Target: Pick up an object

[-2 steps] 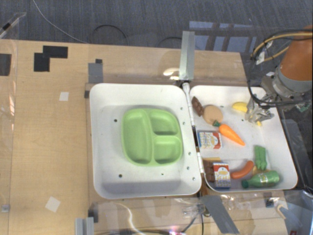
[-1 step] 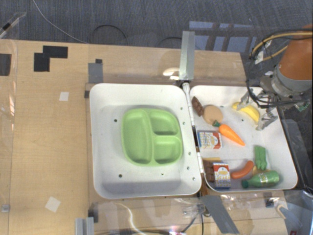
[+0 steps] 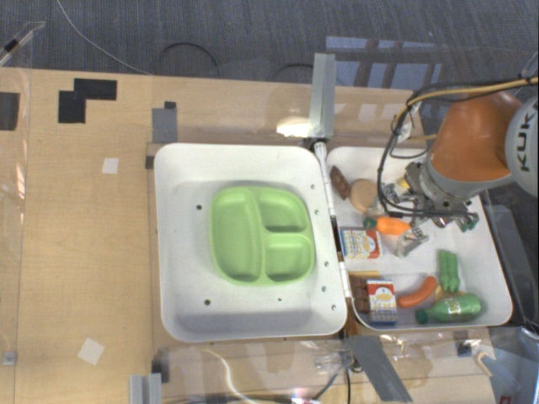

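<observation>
Camera view: at right of frame, the tool (image 3: 413,241) hangs low in the right bin (image 3: 497,293) beside an orange carrot (image 3: 392,225); its grip cannot be told. Reaching step; next, close on something.

Two shallow white bins side by side: left bin (image 3: 173,225), right bin (image 3: 493,259). One green divided plate (image 3: 257,234) with three compartments. One round tan item (image 3: 364,194), one small brown item (image 3: 339,181), one orange piece (image 3: 392,225), two small printed boxes (image 3: 360,243) (image 3: 381,300), one sausage (image 3: 417,293), two green items (image 3: 448,270) (image 3: 450,309).
</observation>
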### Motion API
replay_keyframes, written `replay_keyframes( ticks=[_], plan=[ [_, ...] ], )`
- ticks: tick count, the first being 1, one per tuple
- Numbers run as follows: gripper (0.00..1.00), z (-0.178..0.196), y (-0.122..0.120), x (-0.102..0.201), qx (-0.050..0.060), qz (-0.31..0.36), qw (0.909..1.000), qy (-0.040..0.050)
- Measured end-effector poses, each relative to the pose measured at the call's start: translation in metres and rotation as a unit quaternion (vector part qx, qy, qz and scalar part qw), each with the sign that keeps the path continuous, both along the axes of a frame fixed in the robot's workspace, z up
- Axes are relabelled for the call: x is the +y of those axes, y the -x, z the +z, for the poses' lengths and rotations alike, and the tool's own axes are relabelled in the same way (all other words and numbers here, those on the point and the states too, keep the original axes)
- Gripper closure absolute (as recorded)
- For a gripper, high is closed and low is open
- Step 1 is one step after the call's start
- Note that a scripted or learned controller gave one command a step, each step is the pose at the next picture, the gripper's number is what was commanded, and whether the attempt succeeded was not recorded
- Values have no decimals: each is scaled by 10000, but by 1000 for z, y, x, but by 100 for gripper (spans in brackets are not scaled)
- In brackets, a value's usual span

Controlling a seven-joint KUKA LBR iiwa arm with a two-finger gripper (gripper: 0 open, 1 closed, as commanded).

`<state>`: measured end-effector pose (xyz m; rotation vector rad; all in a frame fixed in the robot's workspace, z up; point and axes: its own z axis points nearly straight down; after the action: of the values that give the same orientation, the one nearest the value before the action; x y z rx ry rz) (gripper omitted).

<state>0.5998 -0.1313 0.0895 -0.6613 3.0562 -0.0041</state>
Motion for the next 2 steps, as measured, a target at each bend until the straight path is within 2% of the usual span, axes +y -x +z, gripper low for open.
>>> replay_keyframes(
  ticks=[1,2],
  plan=[
    [0,1,35,7,-21,465,9989,20],
    [0,1,3,41,-1,545,9985,9]
  ],
)
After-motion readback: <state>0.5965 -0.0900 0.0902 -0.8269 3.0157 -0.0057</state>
